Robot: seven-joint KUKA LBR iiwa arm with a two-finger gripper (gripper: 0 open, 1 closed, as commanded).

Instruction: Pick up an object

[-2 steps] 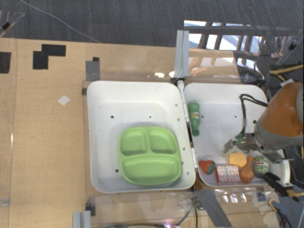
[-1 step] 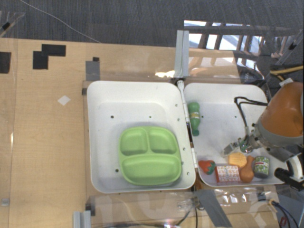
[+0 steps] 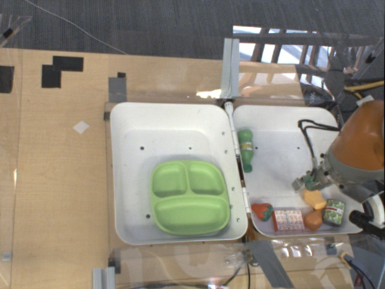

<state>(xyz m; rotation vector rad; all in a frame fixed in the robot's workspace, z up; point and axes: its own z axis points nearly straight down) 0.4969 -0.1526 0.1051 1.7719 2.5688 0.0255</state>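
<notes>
In the right bin [image 3: 277, 131], several small items lie along the near edge: a red pepper-like piece [image 3: 261, 210], a flat red-and-white box [image 3: 287, 219], an orange round piece [image 3: 313, 220], a yellow wedge [image 3: 314, 198] and a green-labelled packet [image 3: 334, 212]. A green bottle [image 3: 245, 149] lies against that bin's left wall. My gripper [image 3: 309, 180] hangs low at the right side of this bin, just behind the yellow wedge and very close to it. Nothing is visibly held in it.
The left bin [image 3: 138, 131] holds a light green divided plate [image 3: 190, 196] toward its near side. The arm's grey and orange wrist [image 3: 361, 146] covers the right bin's right edge. A black cable [image 3: 307, 131] loops over the bin floor behind the gripper.
</notes>
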